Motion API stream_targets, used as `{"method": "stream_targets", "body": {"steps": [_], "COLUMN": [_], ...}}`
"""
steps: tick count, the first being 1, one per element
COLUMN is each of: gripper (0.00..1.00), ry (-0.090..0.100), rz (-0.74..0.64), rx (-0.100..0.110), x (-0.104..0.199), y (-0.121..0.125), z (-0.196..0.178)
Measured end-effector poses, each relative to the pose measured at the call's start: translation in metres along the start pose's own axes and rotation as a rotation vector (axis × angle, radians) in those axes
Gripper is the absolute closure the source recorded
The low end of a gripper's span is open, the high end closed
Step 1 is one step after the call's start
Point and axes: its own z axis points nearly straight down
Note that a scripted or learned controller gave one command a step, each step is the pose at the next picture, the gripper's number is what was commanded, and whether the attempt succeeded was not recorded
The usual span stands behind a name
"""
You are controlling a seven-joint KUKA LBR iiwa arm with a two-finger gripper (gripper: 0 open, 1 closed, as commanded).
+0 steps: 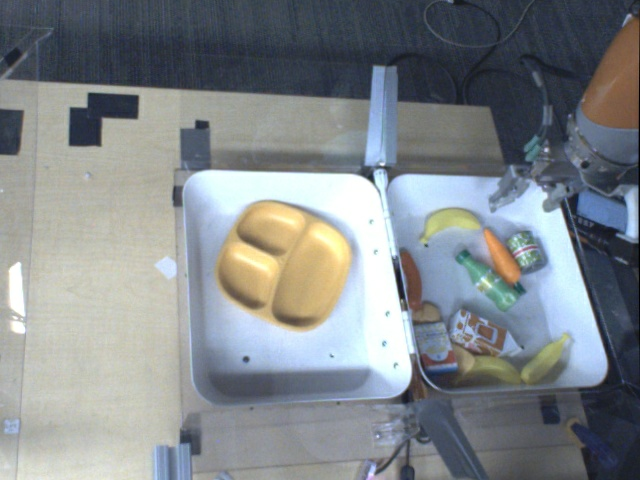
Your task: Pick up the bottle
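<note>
Bananas point(520, 366) crowd the right bin's point(590, 308) near edge; bottle point(490, 280) lies flat mid-bin, touching carrot point(500, 255); gripper point(527, 187) is poised at the far rim, fingers apart; carrot could be snagged.

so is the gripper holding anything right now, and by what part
Nothing is held. The gripper hangs open over the top edge of the right bin, apart from the green bottle lying below it.
</note>
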Motion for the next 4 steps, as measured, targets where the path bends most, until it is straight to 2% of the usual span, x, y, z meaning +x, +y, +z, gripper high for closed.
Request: {"method": "stream_targets", "body": {"steps": [1,2,3,4], "gripper": [0.0,0.0,0.0,0.0], "ry": [0.006,0.017,0.027,0.011], "rz": [0.217,0.208,0.254,0.125], "rx": [-0.002,0.008,-0.01,-0.014], "x": [0.006,-0.022,-0.01,-0.006], "y": [-0.02,0.043,-0.006,-0.06], "z": [0.133,0.074,0.139,0.138]}}
